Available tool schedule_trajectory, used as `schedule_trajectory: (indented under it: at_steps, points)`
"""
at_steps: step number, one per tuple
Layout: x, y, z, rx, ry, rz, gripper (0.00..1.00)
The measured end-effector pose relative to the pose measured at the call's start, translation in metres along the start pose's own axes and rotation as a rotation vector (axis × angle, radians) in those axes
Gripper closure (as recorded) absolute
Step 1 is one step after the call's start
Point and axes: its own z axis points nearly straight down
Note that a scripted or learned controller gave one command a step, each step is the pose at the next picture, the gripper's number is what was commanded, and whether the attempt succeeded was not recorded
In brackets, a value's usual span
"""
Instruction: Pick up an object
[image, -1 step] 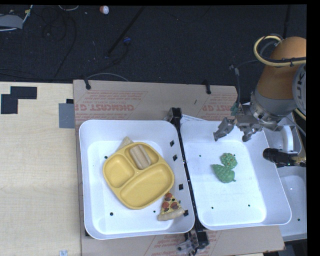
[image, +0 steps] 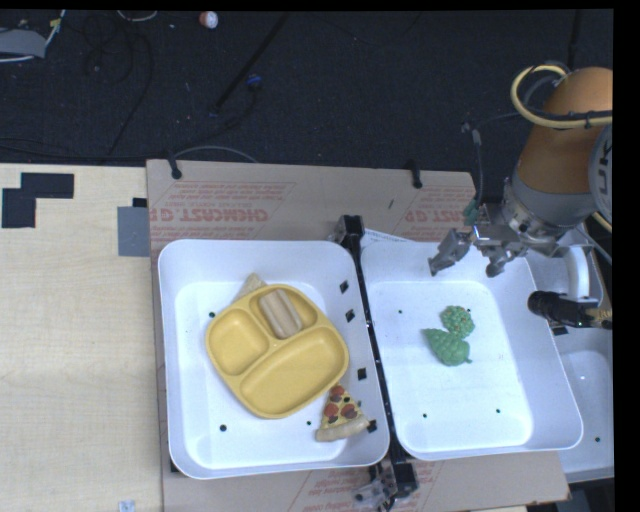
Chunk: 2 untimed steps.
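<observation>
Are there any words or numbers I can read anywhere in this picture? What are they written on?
"CHEMCREST", upside down in red, on the cardboard sheet behind the left bin; the smaller print beside it is too blurred to read.
More red print on the cardboard behind the right bin: too blurred and partly covered to read.
Red print on the cardboard's front edge: too small to read.

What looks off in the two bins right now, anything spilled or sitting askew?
Nothing spilled. The yellow divided plate sits turned at an angle in the left bin, a pizza slice toy lies off it on the bin floor. The green broccoli toy lies alone in the right bin.
</observation>
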Motion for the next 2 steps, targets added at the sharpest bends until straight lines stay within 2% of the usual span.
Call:
schedule_trajectory:
  at_steps: [2]
  points:
    - [-0.006, 0.002, 0.089, 0.006, 0.001, 0.001, 0.00]
